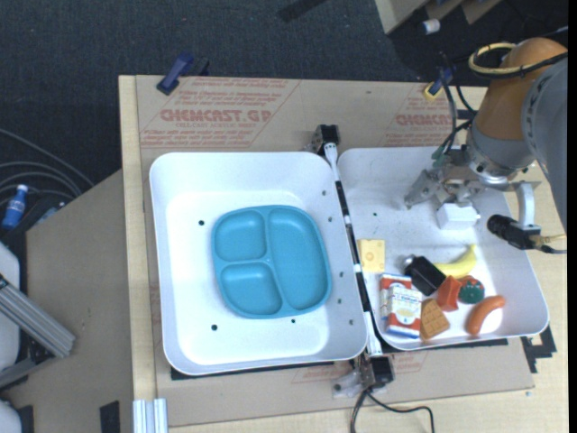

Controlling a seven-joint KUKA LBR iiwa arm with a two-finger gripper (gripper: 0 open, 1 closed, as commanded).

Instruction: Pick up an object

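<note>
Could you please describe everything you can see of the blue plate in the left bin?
The blue plate is a rounded-rectangle tray of what looks like smooth light-blue plastic, split by raised ridges into three compartments: two smaller ones on the view's left, one taller one on the right. It lies flat, right side up, slightly rotated, near the middle of the left bin, resting on the bin's white floor. No items lie in its compartments, and the gripper is over the other bin.

Grey arm (532, 106) enters from right, wrist angled down; gripper (448, 197) low, fingers spread apart.
</note>
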